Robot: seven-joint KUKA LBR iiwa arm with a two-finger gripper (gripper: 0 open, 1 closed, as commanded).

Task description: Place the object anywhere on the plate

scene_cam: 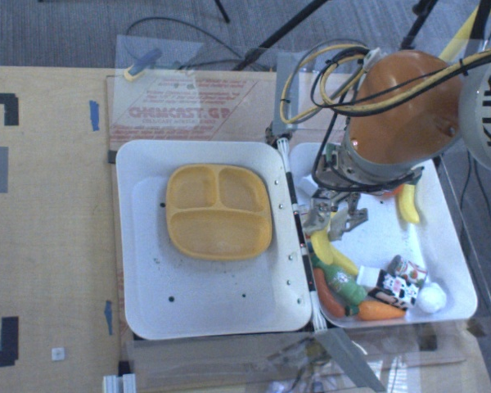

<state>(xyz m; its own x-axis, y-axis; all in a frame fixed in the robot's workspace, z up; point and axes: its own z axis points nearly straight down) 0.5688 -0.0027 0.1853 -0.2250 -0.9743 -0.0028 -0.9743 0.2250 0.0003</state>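
From above, the jaws (337,219) hang low in the right bin (450,244), just above the far end of a yellow banana (331,254); whether they are spread or pressed together I cannot tell, and nothing visibly sits between them; the banana lies at the bin's left wall, touching a heap of toys (376,289) near it; a second banana (408,205) lies further right; the yellow plate (218,211) waits in the left bin (147,285), bare. Likely risks: the crowded heap could deflect the fingers; the banana's curved skin could slip; the wall between bins could snag a low carry.
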